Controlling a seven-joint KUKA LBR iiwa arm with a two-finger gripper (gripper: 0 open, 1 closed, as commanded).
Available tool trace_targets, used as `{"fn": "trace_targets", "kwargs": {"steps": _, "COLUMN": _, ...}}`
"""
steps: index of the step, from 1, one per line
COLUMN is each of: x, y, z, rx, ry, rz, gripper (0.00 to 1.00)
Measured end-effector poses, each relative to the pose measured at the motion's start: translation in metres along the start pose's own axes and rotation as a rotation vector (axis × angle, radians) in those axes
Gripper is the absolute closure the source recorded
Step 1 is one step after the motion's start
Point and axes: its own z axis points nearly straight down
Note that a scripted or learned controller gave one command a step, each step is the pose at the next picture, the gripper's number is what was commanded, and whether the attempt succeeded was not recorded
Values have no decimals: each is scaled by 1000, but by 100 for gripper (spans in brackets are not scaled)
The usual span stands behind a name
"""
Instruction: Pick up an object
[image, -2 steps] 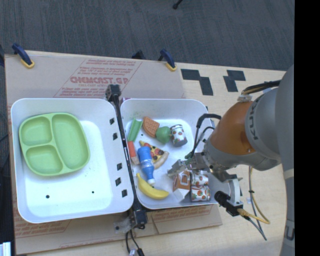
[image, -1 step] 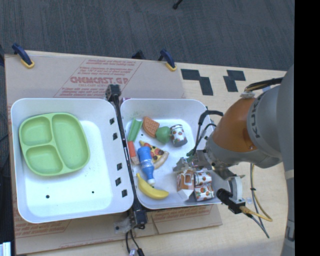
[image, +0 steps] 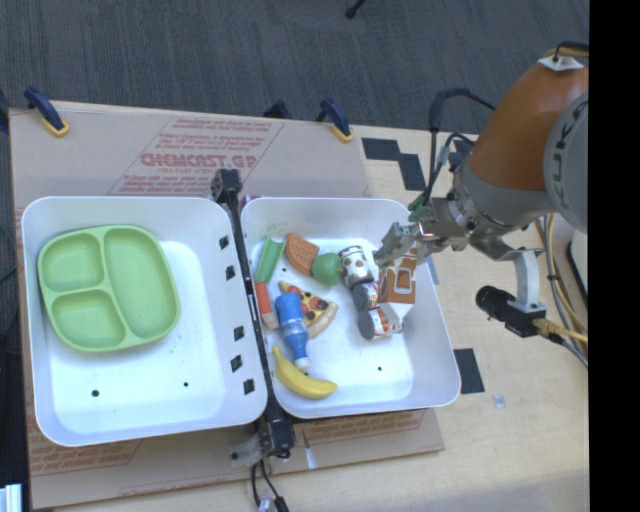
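The right bin (image: 425, 365) holds a heap of toy food. In it lie a yellow banana (image: 302, 381), a blue bottle (image: 292, 326), a pizza slice (image: 318, 311), a green ball (image: 326, 267), a brown bread piece (image: 300, 251) and a green stick (image: 268, 259). A small printed can (image: 356, 266) stands beside an orange and white carton (image: 398, 282), with a second small pack (image: 378, 319) just below. My gripper (image: 400, 243) hangs over the bin's far right part, directly above the carton's top edge. I cannot tell whether it touches the carton.
The left bin (image: 60, 400) carries a light green divided plate (image: 105, 288). A black hinge strip (image: 243, 290) runs between the bins. Cardboard with red print (image: 190, 150) lies behind them. Cables and a black fitting (image: 510, 308) sit to the right of the right bin.
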Motion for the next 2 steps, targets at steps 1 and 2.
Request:
{"fn": "trace_targets", "kwargs": {"steps": 1, "x": 45, "y": -67, "z": 38, "rx": 6, "ry": 3, "rz": 1, "gripper": 100}}
{"fn": "trace_targets", "kwargs": {"steps": 2, "x": 45, "y": -66, "z": 28, "rx": 6, "ry": 2, "rz": -4, "gripper": 100}}
